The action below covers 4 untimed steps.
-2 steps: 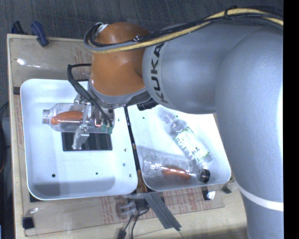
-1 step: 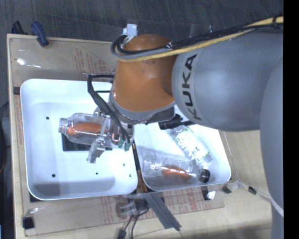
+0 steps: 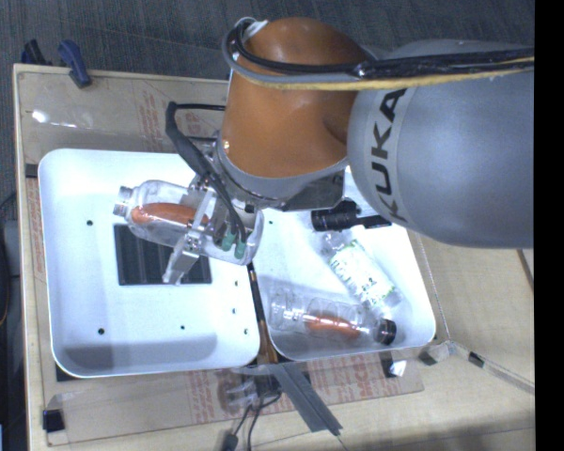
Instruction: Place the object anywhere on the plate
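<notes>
Worktop (image 3: 113, 111): pale board with faint red print, seen across the middle of the frame. A blue clamp (image 3: 75, 63) is fixed at its upper left corner.

Two shallow white bins with smooth, glossy plastic and rounded corners are set side by side.

Left bin (image 3: 75, 346): a flat, dark grey, rectangular plate (image 3: 141, 266) is seen on its floor, left of centre frame.

Right bin (image 3: 421, 319): two clear bottles are seen lying on their sides. A labelled bottle (image 3: 359, 272) lies slantwise. Below it, a black-capped bottle (image 3: 327, 323) with something orange inside lies along the lower wall.

Bottle (image 3: 150, 211): clear plastic, round-bodied, orange inside, neck turned to the left. It is seen lying level above the left bin, over the plate's upper edge, its base reaching toward the divide between the bins.

Arm (image 3: 442, 148): smooth grey casing, entered from the right. Its glossy orange band (image 3: 282, 92) is seen at upper centre, with the wrist bent down toward the left bin.

Pincer (image 3: 186, 256): bare metal, pinched on the bottle's body; one finger is seen crossing the front of the clear wall, its tip over the plate.
</notes>
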Available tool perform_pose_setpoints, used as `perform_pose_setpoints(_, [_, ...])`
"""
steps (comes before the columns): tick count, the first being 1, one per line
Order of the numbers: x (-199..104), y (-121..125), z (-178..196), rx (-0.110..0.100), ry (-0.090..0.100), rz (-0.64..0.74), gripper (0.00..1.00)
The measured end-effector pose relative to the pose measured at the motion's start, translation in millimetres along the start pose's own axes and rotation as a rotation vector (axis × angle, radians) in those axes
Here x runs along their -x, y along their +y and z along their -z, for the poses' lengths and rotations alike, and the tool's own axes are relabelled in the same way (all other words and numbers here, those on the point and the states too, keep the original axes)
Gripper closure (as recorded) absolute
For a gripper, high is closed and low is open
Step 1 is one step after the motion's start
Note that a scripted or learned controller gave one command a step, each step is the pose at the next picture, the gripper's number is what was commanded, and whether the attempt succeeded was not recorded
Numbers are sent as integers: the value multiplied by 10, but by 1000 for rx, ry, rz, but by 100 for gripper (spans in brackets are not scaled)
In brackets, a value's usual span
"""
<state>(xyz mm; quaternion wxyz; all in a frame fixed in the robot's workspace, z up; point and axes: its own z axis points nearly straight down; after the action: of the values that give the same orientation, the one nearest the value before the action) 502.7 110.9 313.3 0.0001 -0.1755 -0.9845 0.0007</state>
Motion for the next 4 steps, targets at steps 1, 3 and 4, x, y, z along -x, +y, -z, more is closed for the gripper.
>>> perform_pose_setpoints(1, [0,614,-1400,-3,5,-19,100])
perform_pose_setpoints(3, [812,279,-1569,0,4,391,100])
perform_pose_setpoints(4, [592,189,-1438,0,4,544,100])
